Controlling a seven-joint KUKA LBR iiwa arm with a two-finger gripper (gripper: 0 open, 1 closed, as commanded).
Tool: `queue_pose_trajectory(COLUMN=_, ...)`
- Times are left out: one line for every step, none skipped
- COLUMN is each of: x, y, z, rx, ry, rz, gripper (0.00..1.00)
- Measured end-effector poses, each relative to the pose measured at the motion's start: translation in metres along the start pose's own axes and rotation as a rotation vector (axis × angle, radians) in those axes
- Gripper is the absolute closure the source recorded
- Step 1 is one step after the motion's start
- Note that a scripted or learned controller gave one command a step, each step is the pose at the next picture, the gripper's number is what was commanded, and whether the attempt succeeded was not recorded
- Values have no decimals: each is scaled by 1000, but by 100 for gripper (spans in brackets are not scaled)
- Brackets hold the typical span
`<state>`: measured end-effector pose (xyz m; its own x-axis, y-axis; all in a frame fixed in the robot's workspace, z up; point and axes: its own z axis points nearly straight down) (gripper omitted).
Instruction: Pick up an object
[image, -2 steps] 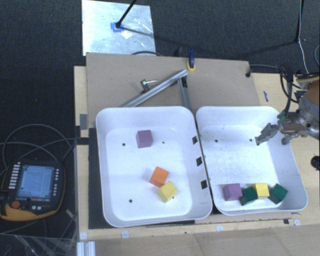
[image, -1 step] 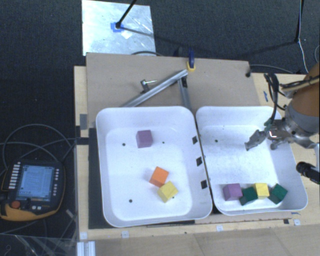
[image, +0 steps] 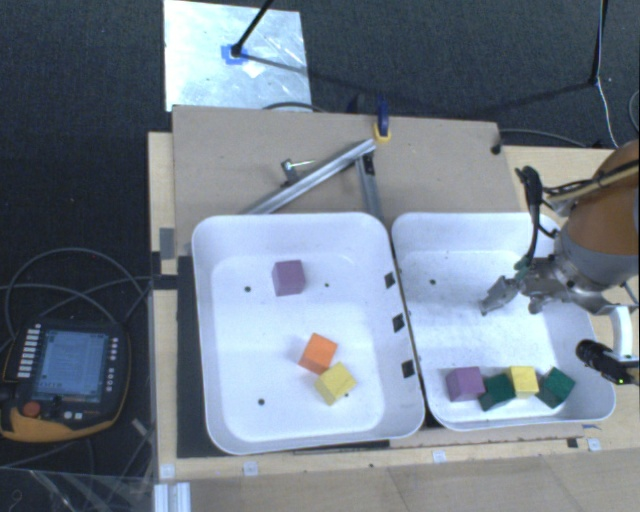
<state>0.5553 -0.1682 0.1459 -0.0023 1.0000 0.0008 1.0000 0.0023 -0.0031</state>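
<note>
The hand hangs over the right bin, above its bare middle, but I cannot tell how it is set. Along that bin's near wall sit a purple cube, a dark green cube, a yellow cube and another green cube, in a row. The left bin beside it holds a purple block, an orange block and a yellow block.
</note>
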Motion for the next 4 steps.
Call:
queue_pose_trajectory(x=-1, y=2, z=-14, rx=-7, ry=-2, rz=-3, gripper=100)
queue_pose_trajectory(x=-3, y=-2, z=-59, rx=-9, ry=-3, rz=-2, gripper=100)
queue_pose_trajectory(x=-3, y=-1, z=-72, rx=-6, ry=-2, rz=-2, gripper=100)
queue_pose_trajectory(x=47, y=-10, z=-65, rx=-4, ry=1, rz=-7, gripper=100)
